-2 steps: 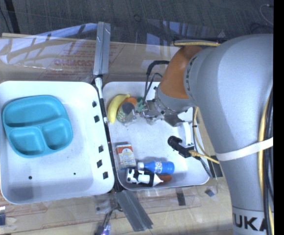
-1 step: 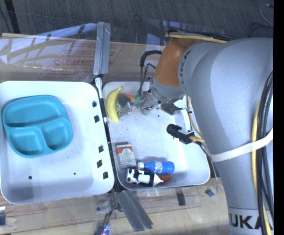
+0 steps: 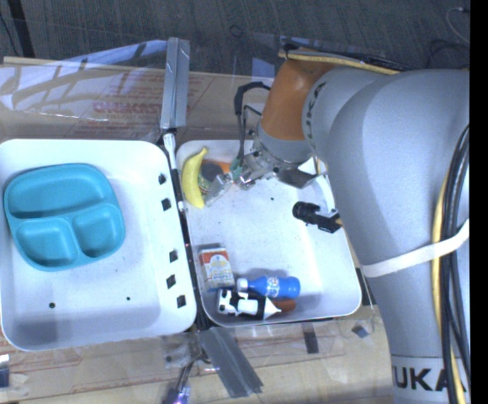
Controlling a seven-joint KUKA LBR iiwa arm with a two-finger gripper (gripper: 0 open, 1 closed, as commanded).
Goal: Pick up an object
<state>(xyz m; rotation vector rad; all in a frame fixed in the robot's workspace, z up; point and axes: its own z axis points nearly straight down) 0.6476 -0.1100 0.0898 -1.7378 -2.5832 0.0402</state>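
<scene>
Nearest the camera, along the front wall of the right bin (image 3: 269, 234), lies a small black-and-white toy (image 3: 242, 304). A blue bottle with a white cap (image 3: 273, 287) lies on its side just behind the toy and touches it, and something orange peeks out under the bottle's far end. Just to the left of the bottle, close to the wall shared with the other bin, an orange-and-white box (image 3: 217, 268) lies flat. The middle of this bin's floor is bare.

In the left bin (image 3: 84, 301), a blue divided plate (image 3: 63, 213) sits towards the back left, and the front half of that bin's floor is open.

Farther back in the right bin, a yellow banana (image 3: 193, 178) lies in the rear left corner along the shared wall. A small greyish item (image 3: 214, 185), too blurred to name, lies pressed against its right side. The end effector (image 3: 246, 175) hangs low just to the right of that item, near the bin's back wall. Whether it is wide, narrow or gripping anything cannot be told from this angle.

The grey arm (image 3: 379, 167) rises behind it, its orange band (image 3: 286, 108) over the bin's back edge. The brown tabletop (image 3: 101, 99) stretches beyond both bins.
</scene>
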